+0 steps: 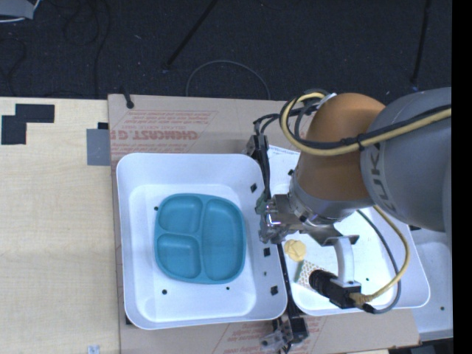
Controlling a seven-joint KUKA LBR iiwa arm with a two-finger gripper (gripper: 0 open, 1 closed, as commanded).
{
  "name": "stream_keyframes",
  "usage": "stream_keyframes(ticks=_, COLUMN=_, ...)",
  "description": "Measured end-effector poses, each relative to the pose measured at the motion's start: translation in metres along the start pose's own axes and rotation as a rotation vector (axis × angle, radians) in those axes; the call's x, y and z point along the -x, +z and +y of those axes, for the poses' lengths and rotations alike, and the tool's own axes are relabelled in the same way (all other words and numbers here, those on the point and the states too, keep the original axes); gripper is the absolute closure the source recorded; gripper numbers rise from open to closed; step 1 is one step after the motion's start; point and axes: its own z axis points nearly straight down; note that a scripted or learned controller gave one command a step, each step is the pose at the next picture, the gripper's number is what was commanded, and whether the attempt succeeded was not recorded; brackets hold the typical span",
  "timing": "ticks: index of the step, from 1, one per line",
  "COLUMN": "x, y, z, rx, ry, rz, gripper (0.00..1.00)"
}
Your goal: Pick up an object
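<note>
Just beside the fingers [271, 226], 1 small pale-yellow object [296, 250] lies loose in the bin [413, 271] under the arm, so nothing seems picked up yet. The fingers sit by the wall between the 2 bins, and I cannot tell whether they are spread or pressed together. Farther off, past that wall, a blue divided plate [199, 238] rests in the other bin [140, 175]; grasp and lift remain.

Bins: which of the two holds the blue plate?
The bin on the view's left; the blue plate lies flat in it. The right bin, under the arm, shows a small yellow thing instead.
</note>
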Motion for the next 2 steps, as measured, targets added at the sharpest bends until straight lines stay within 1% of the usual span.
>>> stream_keyframes(ticks=1, x=-0.0448, y=0.0151, z=-0.0013, rx=-0.002, ry=0.001, rz=-0.001, gripper=1.0)
stream_keyframes(ticks=2, x=-0.0438, y=0.0144, z=-0.0013, rx=-0.001, ry=0.003, rz=-0.002, gripper=0.0)
